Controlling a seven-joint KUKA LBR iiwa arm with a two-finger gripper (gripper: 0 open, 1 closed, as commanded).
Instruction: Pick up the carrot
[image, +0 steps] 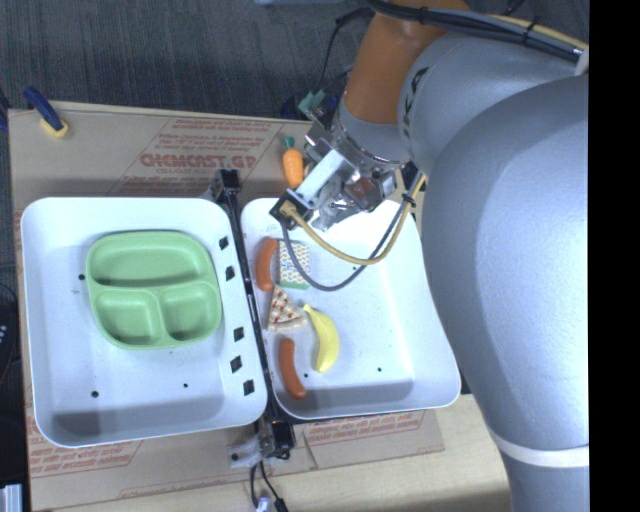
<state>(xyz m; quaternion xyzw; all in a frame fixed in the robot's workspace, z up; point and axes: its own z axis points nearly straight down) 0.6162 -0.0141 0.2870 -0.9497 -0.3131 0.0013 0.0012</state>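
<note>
Grey metal and an orange band mark the arm (480, 130), which reaches in from the right and ends in the gripper (330, 190) above the far edge of the right bin (400, 340). Whether the gripper is parted or closed cannot be told from this slant, as cables and the wrist body cover it. A yellow cable (370, 250) loops down from the wrist over the bin floor.

Just beyond the gripper, on the far side, lies the carrot (292, 166), orange with a green top, resting on the cardboard (150, 150) outside the bin's far rim. Nothing shows it clasped.

Within the right bin, near its left wall, lie a sausage (265, 264), a patterned packet (293, 266), a pizza slice (284, 312), a banana (323, 340) and a second sausage (290, 368), strung from far to near.

The left bin (60, 380) holds a green divided tray (153, 288). A blue and yellow clip (45, 112) sits at the cardboard's far left corner.
</note>
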